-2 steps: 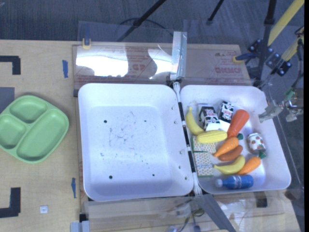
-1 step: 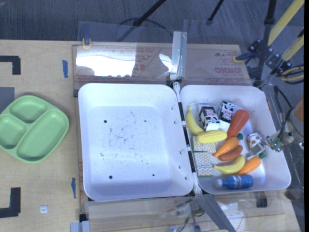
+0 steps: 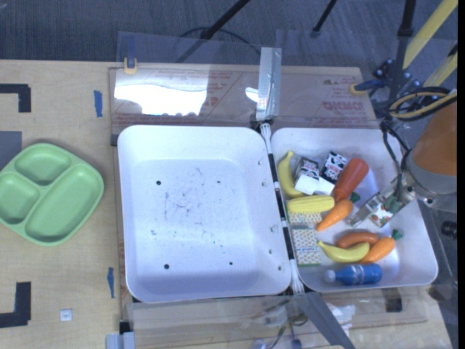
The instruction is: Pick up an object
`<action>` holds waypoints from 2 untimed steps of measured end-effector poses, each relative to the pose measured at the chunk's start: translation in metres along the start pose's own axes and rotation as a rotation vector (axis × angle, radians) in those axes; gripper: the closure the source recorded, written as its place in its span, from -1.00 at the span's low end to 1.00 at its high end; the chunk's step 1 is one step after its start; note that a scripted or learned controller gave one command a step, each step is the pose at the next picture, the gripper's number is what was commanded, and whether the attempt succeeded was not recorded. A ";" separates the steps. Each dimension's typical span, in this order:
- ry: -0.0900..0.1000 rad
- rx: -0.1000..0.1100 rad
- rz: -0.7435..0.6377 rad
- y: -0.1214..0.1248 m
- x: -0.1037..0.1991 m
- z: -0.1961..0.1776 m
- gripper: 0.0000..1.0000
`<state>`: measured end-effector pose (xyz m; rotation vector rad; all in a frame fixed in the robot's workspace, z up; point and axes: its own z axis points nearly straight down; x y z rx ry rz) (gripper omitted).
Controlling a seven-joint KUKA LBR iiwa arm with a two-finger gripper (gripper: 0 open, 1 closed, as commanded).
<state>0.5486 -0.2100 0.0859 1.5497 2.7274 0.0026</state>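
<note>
The right bin [image 3: 418,257] holds a heap of toy food. A yellow banana [image 3: 285,177] lies at its left wall, with a white block [image 3: 314,185] and two black-and-white packets [image 3: 335,165] beside it. A red pepper [image 3: 351,178], a corn cob [image 3: 311,205] and an orange carrot [image 3: 336,214] lie in the middle. Nearer the front are a red sausage [image 3: 357,238], a second banana [image 3: 345,252], another carrot [image 3: 380,249] and a blue bottle [image 3: 355,274]. My gripper [image 3: 376,210] hangs low over the bin's right half, just right of the middle carrot and above the sausage.
The left bin [image 3: 196,209] stands beside the right one, with a divider between them. A green compartment plate [image 3: 47,193] lies on the bench at far left. Clear plastic walls stand behind the bins. Cables and the arm's orange band [image 3: 442,145] are at the right.
</note>
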 end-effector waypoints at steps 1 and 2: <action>-0.008 -0.008 0.002 0.002 -0.003 -0.014 1.00; 0.001 0.001 0.036 0.032 0.031 -0.081 1.00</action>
